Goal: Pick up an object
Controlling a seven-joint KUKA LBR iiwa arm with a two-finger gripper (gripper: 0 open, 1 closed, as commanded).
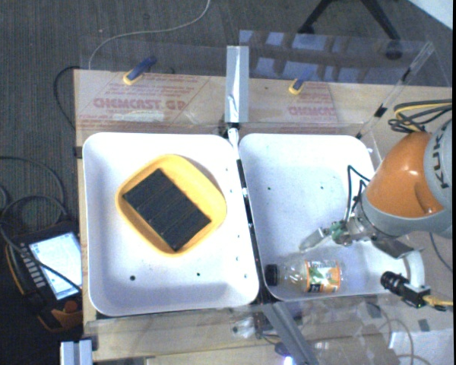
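A clear plastic bottle with an orange label and a black cap lies on its side at the front edge of the right bin. My gripper hangs low over that bin, just behind the bottle and apart from it, with the grey and orange arm reaching in from the right. A yellow object with a dark ribbed rectangular top rests in the middle of the left bin.
A divider ridge separates the two bins. Clear acrylic panels stand behind them. Cables and a black connector hang near the arm at the right bin's front corner.
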